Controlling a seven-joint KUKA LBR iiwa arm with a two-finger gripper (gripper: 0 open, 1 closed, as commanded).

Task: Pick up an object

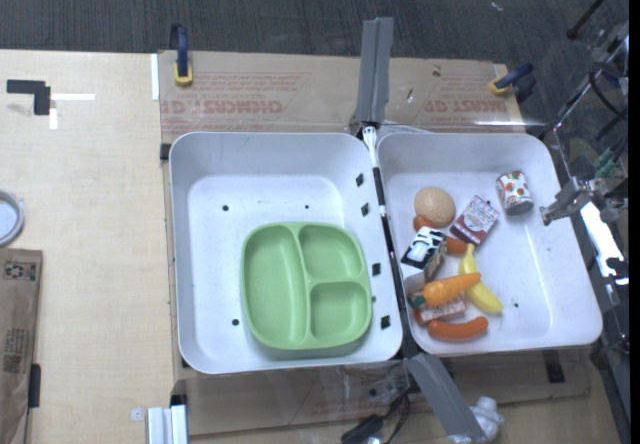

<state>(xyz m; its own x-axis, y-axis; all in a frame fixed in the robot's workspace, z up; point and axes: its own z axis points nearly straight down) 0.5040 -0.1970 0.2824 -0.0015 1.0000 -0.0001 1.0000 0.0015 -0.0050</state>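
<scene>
We see the toy food heaped in the right bin [560,272]: an egg [434,204], carrot [452,286], banana [480,290] and small can [514,192]. The claw [560,204] sits at that bin's right rim; whether it is apart or together, we cannot tell. A green tray [305,284] lies in the left bin [200,232].

a lab: clamped cardboard [340,92] and white bins [190,232] on a wooden bench [80,182].
</scene>
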